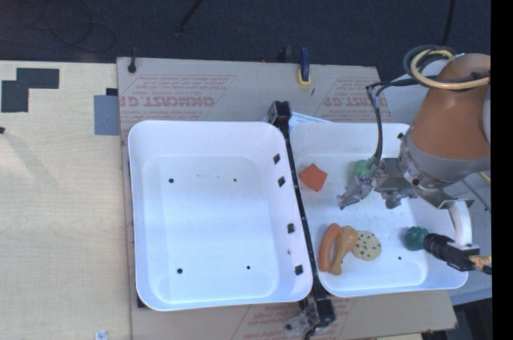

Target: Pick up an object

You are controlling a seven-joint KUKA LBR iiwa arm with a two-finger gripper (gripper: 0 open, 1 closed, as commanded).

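Pincer (353, 194) hangs over the right bin (337, 139) with its fingers spread, and we see nothing between them. Going left to right: the left bin (144, 170), an orange block (313, 177), an orange hot-dog toy (337, 248), a spotted cookie (367, 245), a green object (362, 167) beside the pincer, a teal piece (415, 237).

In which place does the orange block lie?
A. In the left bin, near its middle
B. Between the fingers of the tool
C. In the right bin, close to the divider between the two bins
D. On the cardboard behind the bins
C. The orange block rests on the floor of the right bin, just right of the black divider and apart from the tool.
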